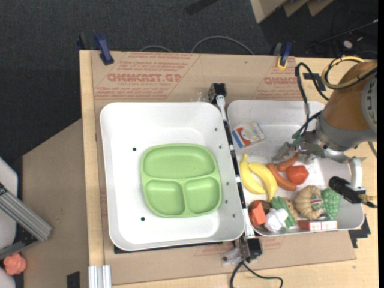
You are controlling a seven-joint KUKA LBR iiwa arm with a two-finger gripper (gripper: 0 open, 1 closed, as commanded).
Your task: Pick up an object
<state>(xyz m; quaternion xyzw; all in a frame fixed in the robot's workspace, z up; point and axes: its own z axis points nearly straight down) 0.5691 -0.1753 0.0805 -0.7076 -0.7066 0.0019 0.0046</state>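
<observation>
Tomato (pixel 297 174) looks like the likely target: in the camera view it sits in the right bin (pixel 264 110), touching a red-orange sausage-like piece (pixel 282 177) beside the bananas (pixel 258 177), and the gripper (pixel 298 149) is low just above it at the end of the arm (pixel 351 110). Claw state: cannot tell, the tips blur into the clutter, and nothing visibly sits between them, so I judge the pick not done; grasp and lift remain. Left bin (pixel 117 161) holds a green divided plate (pixel 180 180).
</observation>
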